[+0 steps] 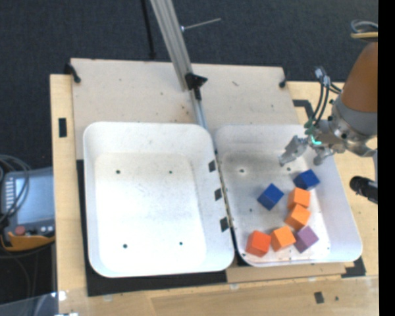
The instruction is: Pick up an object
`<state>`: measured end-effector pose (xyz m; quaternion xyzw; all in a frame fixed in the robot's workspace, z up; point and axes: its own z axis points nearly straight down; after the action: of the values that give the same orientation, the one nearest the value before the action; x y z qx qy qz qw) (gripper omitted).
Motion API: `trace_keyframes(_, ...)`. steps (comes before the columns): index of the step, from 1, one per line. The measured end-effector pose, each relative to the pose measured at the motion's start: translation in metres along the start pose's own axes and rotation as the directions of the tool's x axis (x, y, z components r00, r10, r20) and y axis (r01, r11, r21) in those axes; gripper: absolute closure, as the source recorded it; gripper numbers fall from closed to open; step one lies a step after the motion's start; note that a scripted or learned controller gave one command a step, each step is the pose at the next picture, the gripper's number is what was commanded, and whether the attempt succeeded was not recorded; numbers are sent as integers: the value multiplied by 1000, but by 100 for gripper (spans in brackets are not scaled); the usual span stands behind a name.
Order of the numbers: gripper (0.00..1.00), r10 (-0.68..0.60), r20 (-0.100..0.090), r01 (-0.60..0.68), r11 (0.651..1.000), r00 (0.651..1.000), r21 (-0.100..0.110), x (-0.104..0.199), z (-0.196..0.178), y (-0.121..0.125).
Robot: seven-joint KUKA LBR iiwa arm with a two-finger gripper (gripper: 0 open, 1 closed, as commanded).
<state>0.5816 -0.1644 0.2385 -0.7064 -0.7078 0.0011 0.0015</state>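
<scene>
The right bin (pixel 250 151) holds 7 blocks: 2 blue (pixel 271 195) (pixel 307 179), 4 orange (pixel 301 197) (pixel 299 214) (pixel 283 237) (pixel 258 243), 1 purple (pixel 307 238). 2 white bins sit on the surface (pixel 131 87), the left bin (pixel 151 196) beside the right.

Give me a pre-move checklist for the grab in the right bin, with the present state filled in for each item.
1. Targets present: ok. Two blue blocks, four orange blocks and a purple block lie in the right bin.
2. Gripper over the right bin: ok, it hangs above the bin's upper right part.
3. Nothing between the fingers: ok, no block there.
4. Nearest block free to take: cannot tell. The blue block at the gripper sits against an orange one.
5. Fingers lined up on a block: not ok, the gripper stands up and left of the nearest blue block.
6. Arm path: ok, nothing under it but bench.
</scene>
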Motion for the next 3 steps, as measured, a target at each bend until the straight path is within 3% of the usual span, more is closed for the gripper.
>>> trace_keyframes(1,0,0,1,0,1000,1000,-5,0,-2,1)
trace_keyframes(3,0,4,2,-4,1000,1000,0,-4,94,18)
